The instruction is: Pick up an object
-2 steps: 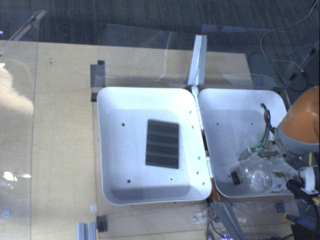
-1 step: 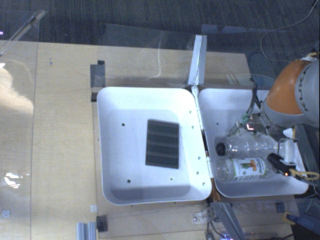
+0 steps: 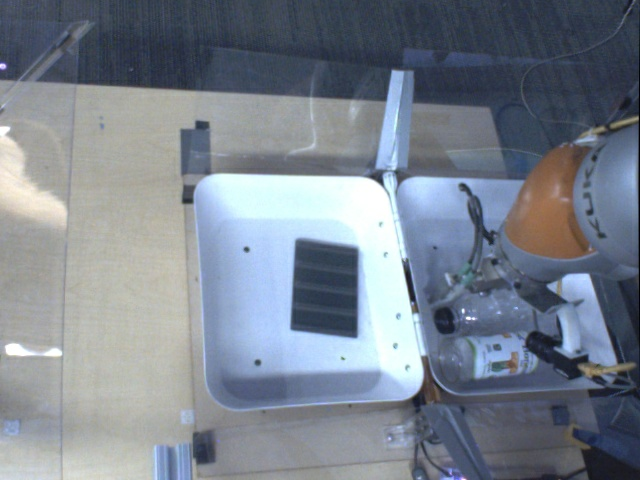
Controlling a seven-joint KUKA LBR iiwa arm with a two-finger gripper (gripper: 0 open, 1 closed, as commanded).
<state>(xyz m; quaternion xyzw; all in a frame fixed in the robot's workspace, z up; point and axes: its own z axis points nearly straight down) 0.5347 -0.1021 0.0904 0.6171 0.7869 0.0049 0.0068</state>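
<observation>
Bottles lie in the right bin [image 3: 440, 208], lower right of frame: a clear labelled bottle [image 3: 492, 358] nearest, a clear dark-capped bottle [image 3: 480, 316] just above it. Arm [image 3: 560, 218] descends over them from the right; gripper [image 3: 478, 278] low, grip state cannot be told. Left bin [image 3: 230, 268] holds a dark ribbed pad [image 3: 325, 287].

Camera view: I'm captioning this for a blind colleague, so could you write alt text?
A grey arm with an orange band reaches from the right into the right bin, above two clear bottles lying on their sides. The left bin holds a dark ribbed rectangular pad lying flat near its centre.
</observation>
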